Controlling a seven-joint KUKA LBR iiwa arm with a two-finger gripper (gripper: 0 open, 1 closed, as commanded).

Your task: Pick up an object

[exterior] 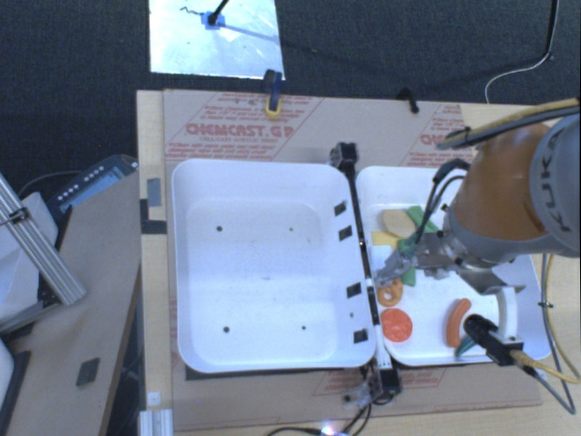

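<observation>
Below tool point(397, 271), orange ring point(389, 293) (small, flat)

Red print reading "CHEMCAST GP" stands on the tan protective sheet point(238, 127) covering the surface, upper centre of the frame, behind the left bin. The same red print recurs at upper right, partly hidden. Dark letters "KUK" stand on the grey arm point(556, 184) at the right edge.

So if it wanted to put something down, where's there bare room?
The left bin has a bare white floor from wall to wall. The right bin is crowded: an orange disc, an orange ring, an orange sausage shape and yellow pieces, with the arm above.
</observation>
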